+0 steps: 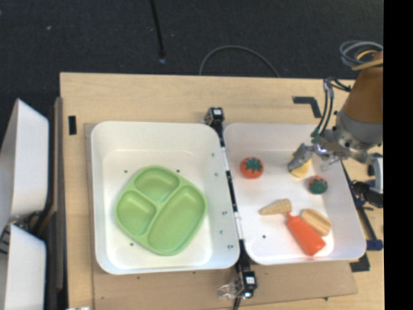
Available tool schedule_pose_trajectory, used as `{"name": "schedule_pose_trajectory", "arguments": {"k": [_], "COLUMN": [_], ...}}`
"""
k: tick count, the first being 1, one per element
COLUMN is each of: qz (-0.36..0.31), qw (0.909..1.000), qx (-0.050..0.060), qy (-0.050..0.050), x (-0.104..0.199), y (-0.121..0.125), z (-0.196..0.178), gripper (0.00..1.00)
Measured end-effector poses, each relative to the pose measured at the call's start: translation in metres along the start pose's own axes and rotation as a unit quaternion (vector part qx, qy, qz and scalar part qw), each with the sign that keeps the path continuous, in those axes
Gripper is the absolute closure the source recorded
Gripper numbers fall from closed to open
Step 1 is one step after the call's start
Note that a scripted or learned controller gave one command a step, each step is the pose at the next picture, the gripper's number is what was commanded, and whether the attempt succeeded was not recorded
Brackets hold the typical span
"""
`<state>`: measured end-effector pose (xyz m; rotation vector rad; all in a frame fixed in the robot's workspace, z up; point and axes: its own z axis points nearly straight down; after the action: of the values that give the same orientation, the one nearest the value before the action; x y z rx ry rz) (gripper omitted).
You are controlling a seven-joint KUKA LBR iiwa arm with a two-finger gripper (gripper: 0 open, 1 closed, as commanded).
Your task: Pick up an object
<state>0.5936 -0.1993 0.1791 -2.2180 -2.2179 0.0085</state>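
My gripper (314, 157) hangs over the back right part of the right bin (271, 137). Its fingers stand apart, open, with nothing between them. A yellow cheese-like piece (301, 169) lies just under the left fingertip (300, 154). A small green and red round piece (317, 185) lies a little in front of the gripper. A red tomato (251, 166) sits to the left. Nearer the front lie a tan wedge (276, 206), a bread roll (317, 220) and an orange bottle-shaped toy (305, 234).
The left bin (106, 141) holds a green divided plate (161, 210). A ridge with black clamps (214, 115) separates the bins. The grey arm with its orange band (364, 95) and cables stands over the right bin's far right edge.
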Motion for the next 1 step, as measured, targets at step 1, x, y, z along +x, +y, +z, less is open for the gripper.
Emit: {"name": "schedule_pose_trajectory", "arguments": {"k": [1], "qz": [-0.001], "qw": [1.0000], "qx": [-0.001], "qy": [0.005], "x": [0.0055], "y": [-0.0001], "z": [0.0634], "gripper": [0.00]}}
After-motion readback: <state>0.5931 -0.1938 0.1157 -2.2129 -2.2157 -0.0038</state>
